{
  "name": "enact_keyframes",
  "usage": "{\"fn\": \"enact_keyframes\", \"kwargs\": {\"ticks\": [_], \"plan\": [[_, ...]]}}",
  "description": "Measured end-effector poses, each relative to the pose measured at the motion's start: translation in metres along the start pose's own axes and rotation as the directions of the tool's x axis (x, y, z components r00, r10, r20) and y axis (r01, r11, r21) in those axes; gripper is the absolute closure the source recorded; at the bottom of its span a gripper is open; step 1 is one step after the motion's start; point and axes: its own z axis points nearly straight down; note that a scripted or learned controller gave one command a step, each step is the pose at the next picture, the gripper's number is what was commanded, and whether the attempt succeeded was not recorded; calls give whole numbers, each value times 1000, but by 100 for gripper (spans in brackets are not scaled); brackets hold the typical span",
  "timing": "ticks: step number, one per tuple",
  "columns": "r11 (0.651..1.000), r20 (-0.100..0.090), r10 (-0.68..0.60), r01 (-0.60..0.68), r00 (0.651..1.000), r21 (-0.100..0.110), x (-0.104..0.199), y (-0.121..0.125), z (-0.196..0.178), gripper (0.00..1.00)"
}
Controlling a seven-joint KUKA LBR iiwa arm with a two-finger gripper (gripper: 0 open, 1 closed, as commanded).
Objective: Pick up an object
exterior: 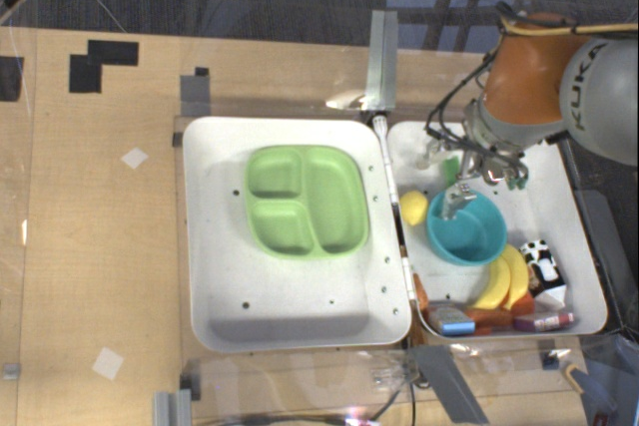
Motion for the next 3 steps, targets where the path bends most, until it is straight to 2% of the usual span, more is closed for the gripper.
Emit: {"fn": "enact_keyframes", "kwargs": {"ticks": [1, 2, 3], "plan": [[988, -3, -157, 157, 988, 3, 2, -66, -42, 0], [982, -3, -186, 186, 982, 0, 41, -14, -1, 0], [986, 0, -164, 164, 986, 1, 62, 31, -2, 0]]}}
